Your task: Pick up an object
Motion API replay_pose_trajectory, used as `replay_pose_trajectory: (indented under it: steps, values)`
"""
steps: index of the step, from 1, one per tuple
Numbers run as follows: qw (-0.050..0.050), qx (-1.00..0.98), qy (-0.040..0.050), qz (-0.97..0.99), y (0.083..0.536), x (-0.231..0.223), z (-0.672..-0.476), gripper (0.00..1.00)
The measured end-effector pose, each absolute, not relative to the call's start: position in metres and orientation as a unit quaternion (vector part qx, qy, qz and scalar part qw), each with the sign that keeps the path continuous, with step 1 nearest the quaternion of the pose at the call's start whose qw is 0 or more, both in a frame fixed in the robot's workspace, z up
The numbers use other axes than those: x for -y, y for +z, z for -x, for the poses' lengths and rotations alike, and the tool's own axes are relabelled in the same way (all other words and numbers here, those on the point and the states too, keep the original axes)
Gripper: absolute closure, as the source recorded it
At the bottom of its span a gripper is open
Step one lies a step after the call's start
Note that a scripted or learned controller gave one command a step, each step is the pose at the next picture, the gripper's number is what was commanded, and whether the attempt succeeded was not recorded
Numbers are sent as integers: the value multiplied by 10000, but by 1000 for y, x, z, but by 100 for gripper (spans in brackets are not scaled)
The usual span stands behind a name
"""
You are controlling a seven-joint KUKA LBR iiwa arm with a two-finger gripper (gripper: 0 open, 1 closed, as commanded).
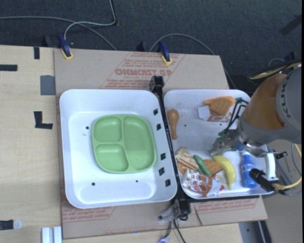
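The end effector (pixel 224 145) sits low in the right bin (pixel 192 97), near the banana (pixel 227 169). I cannot tell its state. Nothing looks picked up yet.

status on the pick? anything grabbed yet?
Done: the arm has reached into the right white bin, with the pincer low near the yellow banana and the blue bottle.
In hand: nothing visibly gripped; the banana, the bottle and the orange waffle-like toy all lie in the bin.
Left: the grasp and lift. The green divided plate sits alone in the left bin.
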State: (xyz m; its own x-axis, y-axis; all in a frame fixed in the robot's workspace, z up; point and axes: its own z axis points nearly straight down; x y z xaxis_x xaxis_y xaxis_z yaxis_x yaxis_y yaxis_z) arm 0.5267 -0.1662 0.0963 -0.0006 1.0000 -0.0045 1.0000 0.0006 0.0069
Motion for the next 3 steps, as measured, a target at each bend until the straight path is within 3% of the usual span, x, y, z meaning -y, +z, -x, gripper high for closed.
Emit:
replay_pose_trajectory:
  steps: [1,2,3]
  values:
    - [38,-7073,8,-7069,96,166,-527,0]
    - [36,-7079,10,-7063,87,211,-639,0]
    - [-126,-7063,-179,-7076,85,184,-659,0]
